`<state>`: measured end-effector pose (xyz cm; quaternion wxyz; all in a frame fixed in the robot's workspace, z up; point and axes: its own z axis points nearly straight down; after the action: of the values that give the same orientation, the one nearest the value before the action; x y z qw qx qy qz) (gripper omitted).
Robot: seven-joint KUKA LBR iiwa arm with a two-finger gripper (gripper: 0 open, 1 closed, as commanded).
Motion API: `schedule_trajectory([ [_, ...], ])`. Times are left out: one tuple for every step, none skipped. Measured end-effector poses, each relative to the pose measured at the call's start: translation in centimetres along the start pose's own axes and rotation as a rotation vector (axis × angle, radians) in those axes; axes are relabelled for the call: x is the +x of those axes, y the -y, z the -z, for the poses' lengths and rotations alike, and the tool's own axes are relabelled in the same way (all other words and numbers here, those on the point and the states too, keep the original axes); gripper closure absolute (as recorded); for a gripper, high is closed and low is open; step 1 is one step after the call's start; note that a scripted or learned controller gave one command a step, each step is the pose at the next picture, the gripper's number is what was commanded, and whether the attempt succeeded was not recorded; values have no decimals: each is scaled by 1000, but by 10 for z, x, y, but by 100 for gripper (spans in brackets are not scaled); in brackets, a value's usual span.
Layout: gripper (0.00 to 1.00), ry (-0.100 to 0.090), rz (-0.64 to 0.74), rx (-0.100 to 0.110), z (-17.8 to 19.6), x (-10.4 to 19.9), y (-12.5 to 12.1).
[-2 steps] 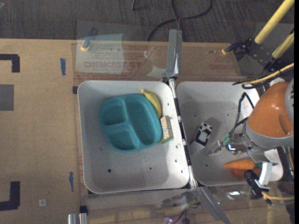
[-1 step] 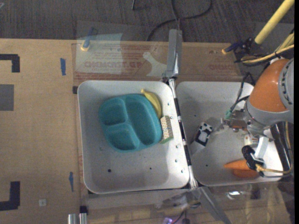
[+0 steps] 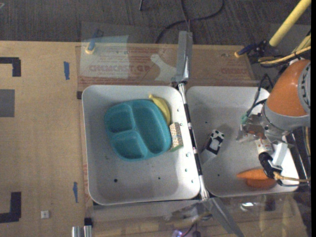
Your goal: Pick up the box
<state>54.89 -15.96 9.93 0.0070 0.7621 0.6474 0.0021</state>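
Overhead, the grey arm with its orange band point(image 3: 289, 95) reaches over the right shallow white bin point(image 3: 222, 181), its tool point(image 3: 254, 132) hanging near that bin's right side; whether the tool is apart or together cannot be told. A small black-and-white box point(image 3: 215, 141) lies on the right bin's floor toward its left side, apart from the tool. An orange carrot-shaped thing point(image 3: 256, 178) lies at the near right. A teal compartment tray point(image 3: 137, 129) rests in the left bin point(image 3: 98, 181), with a yellow banana point(image 3: 162, 106) at its far edge and a small patterned packet point(image 3: 176, 135) against its right.
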Motion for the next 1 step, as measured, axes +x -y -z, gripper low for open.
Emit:
schedule_trajectory([
  [100,-4,-50,12,-7,-5,-10],
])
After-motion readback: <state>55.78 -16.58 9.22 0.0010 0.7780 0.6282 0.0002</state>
